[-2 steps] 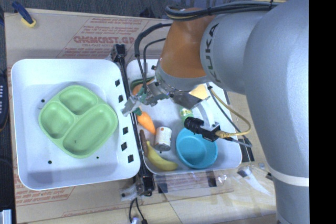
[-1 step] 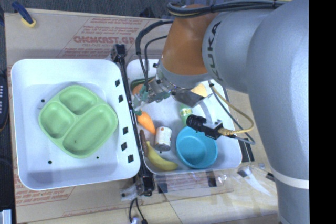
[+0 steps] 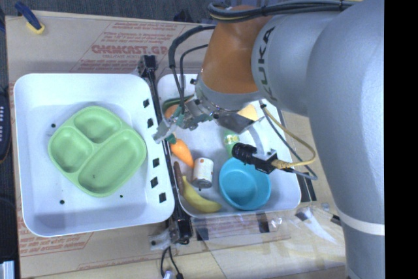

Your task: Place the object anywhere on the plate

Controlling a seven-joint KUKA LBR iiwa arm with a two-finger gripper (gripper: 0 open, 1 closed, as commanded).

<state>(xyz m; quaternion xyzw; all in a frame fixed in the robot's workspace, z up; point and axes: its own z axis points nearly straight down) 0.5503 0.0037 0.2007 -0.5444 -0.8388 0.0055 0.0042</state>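
From my remote seat I start at the left: the green plate (image 3: 96,150), three compartments, lies flat in the middle of the left bin (image 3: 26,140) with nothing on it.

Moving right across the divider into the right bin (image 3: 290,196), the gripper (image 3: 171,131) hangs low at about nine o'clock of that bin, close to its left wall. Its fingers are small and partly lost against clutter, so I cannot tell how far apart they stand, and I see nothing clearly between them.

Just below it, at roughly seven o'clock from the fingertips, lies the carrot (image 3: 182,153), which I take to be the object in play since the gripper is poised over it; that is a judgement only. It looks like a toy: light, stiff, smooth and tapered, so likely to squirt out of a pinch. I would take it across the thicker middle, jaws square to its long axis, not at the narrow tip.

Further on, the banana (image 3: 196,199) curves along the bin's six o'clock edge, the small white cylinder (image 3: 203,171) sits just beside the carrot, and the blue bowl (image 3: 244,185) stands at about five o'clock. They crowd the carrot, so a wide approach could nudge them.
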